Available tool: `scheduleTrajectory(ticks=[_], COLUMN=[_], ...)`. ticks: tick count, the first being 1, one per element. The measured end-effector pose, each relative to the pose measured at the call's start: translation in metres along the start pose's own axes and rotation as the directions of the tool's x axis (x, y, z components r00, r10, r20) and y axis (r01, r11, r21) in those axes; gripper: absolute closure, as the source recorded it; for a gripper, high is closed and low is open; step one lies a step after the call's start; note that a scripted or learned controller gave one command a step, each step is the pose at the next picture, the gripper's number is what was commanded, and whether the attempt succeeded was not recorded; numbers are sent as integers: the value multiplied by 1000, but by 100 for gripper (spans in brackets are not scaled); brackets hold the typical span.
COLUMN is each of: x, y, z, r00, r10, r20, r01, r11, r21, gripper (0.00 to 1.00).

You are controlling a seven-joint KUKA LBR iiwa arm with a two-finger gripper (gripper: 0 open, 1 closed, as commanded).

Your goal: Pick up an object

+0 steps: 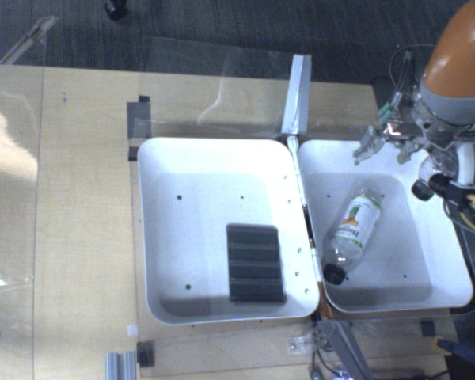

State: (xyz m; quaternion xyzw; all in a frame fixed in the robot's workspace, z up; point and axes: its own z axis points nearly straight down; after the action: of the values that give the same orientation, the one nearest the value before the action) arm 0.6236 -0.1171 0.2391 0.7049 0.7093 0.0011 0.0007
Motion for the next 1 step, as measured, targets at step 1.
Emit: scheduleTrajectory(ticks=[1], x=[4], y=[-45], z=[109], r00=[980], r10=[-198], r20=[1], r01=[198], r11=[980], r21=[-4], gripper=[0])
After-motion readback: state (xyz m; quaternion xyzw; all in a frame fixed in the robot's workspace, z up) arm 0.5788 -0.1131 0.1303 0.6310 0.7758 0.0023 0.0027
